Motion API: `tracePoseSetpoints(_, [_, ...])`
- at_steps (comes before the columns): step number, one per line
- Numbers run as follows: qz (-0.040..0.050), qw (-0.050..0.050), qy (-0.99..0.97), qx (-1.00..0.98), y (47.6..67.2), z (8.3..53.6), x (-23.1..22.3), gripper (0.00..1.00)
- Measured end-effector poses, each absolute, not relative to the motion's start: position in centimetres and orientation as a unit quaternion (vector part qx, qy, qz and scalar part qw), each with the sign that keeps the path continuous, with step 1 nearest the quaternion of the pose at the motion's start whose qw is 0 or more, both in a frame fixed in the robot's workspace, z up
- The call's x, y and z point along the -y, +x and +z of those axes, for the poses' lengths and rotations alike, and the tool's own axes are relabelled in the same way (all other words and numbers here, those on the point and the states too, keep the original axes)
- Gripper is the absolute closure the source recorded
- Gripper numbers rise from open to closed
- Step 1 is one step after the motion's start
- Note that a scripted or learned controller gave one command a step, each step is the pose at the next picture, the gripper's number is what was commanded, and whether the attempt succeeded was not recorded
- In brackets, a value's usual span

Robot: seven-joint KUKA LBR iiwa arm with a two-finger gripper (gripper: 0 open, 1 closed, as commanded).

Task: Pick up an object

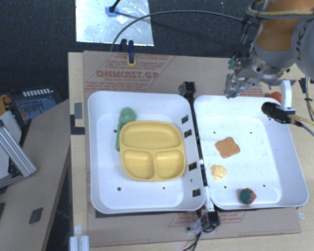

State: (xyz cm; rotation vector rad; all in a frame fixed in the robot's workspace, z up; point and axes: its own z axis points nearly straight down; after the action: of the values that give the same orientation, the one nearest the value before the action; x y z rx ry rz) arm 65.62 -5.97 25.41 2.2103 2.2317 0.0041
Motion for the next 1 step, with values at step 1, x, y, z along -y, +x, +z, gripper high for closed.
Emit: tracePoseSetpoints(1, [0.0006, 0.0, 0.704, -0.71, 64.43, 25.73, 1.08, 1.0])
